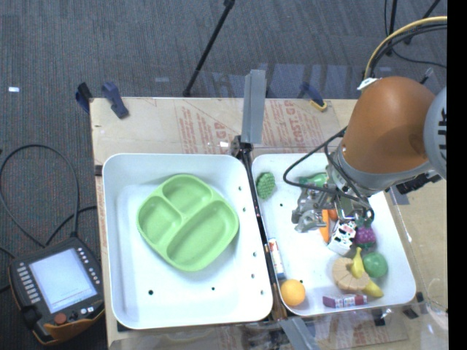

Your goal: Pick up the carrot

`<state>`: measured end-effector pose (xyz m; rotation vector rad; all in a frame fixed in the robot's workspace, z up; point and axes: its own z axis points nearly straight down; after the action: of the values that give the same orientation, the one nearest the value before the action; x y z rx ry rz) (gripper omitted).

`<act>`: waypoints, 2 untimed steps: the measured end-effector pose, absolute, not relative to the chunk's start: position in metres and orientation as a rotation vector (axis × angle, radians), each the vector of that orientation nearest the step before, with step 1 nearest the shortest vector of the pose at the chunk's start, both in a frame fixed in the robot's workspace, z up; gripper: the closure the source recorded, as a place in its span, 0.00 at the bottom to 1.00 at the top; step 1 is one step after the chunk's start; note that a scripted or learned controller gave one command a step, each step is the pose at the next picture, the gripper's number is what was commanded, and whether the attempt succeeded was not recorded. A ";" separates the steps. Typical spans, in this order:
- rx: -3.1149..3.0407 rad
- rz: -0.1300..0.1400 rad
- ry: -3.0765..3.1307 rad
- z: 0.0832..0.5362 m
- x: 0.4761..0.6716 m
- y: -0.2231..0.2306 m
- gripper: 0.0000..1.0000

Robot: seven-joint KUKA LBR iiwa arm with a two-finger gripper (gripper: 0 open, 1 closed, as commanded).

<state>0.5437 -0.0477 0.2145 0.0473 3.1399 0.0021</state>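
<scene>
Down on the bench sit two shallow white bins, smooth and glossy with rounded corners. Its left bin (117, 268) holds a pale green plate (188, 221) of matte plastic, moulded into three compartments and lying at a tilt to the bin's edges. Its right bin (306, 308) is crowded: a dark green bumpy brush-like piece (265, 184) near the top left corner, a round orange fruit (292, 292) at the lower edge, a slim marker (274, 257) along the left wall, and on the right side a cluster of toy food (a yellow banana (357, 265), a green apple (376, 265), purple grapes (364, 234) and a tan slice of bread (344, 275)).

The arm's big orange band (387, 126) looms over that bin's upper right, with black cables looping below it. The metal gripper (315, 216) hangs low over the middle of the right bin. The carrot (325, 228) appears to be the small orange sliver just beside and slightly below the gripper's metal parts, touching or nearly so; much of it is hidden. Whether the gripper is released or clenched I cannot tell from this angle.

A white die-like box with black marks (341, 238) lies just right of the carrot.
</scene>
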 end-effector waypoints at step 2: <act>-0.368 -0.005 3.109 0.309 0.499 -0.142 1.00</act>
<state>0.4995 -0.1424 0.3095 -0.3676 3.1085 -0.0049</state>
